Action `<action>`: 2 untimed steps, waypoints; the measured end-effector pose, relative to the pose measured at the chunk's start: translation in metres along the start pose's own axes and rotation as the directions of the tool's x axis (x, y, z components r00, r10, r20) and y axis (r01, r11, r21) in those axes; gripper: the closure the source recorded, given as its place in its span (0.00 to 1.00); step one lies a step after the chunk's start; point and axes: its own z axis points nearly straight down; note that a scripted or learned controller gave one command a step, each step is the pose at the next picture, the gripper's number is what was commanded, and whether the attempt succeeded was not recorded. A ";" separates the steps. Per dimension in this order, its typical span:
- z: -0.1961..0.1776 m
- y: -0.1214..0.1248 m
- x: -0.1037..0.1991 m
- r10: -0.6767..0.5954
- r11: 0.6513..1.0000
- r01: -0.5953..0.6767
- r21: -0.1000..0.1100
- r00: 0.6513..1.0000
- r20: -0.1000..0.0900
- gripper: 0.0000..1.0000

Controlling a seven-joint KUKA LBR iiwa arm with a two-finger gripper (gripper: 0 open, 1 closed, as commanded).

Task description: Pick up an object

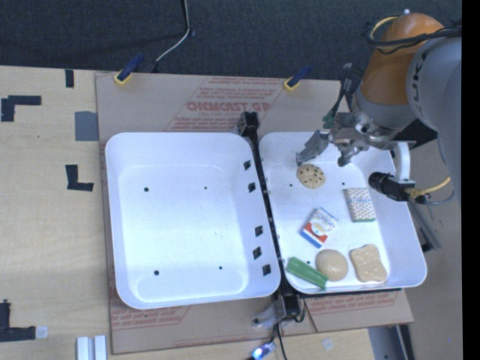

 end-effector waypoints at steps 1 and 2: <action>0.060 0.012 -0.036 0.003 1.000 -0.003 0.004 1.000 0.001 0.00; 0.105 0.040 -0.029 -0.001 1.000 0.001 0.002 1.000 0.000 0.00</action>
